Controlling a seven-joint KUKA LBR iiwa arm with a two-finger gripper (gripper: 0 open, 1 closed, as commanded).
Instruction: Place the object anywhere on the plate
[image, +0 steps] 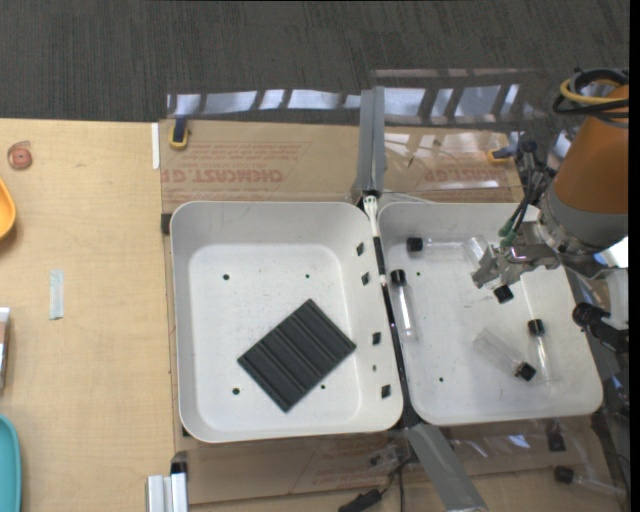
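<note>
Arm (590, 170) is reaching in over the right bin (440, 400), pincer (497, 268) hanging above the bin's upper middle. Can't tell its state. Dark ribbed plate (297, 355) is lying flat and skewed in the left bin (200, 300), toward the lower middle. Clear black-capped tubes are sitting loose on the right bin floor: one (402, 298) along its left wall, another (537, 350) toward the lower right corner.
</note>
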